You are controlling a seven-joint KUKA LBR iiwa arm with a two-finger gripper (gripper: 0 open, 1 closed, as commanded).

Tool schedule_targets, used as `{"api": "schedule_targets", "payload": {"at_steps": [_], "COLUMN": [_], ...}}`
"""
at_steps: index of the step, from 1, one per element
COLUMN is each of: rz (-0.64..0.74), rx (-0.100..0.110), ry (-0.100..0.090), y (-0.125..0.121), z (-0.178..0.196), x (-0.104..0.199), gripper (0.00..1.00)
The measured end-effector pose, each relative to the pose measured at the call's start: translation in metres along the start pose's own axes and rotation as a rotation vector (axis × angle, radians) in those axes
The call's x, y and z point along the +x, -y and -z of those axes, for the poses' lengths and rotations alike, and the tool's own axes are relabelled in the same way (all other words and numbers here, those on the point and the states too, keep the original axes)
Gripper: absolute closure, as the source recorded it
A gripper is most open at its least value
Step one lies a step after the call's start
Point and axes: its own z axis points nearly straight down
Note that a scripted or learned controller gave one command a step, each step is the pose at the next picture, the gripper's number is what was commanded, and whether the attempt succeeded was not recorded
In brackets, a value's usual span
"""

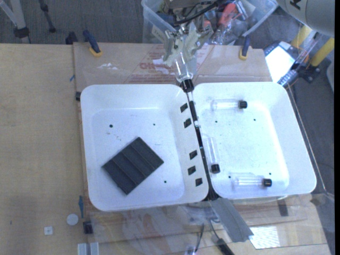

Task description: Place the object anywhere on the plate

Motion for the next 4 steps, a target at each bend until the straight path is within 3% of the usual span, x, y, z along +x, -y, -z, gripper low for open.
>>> {"api": "schedule_targets", "payload": {"at_steps": [1,3,4], "rz": [0.293,1.104,1.157], "rx": [0.0,-0.002,-0.001], "ry": [0.001,0.003,0.002], "y": [0.0103,0.0103,0.0102], "z": [-0.0047,-0.0016,-0.0015], "x": [-0.0502,-0.0496,-0.0501], "gripper": [1.0,1.0,1.0]}}
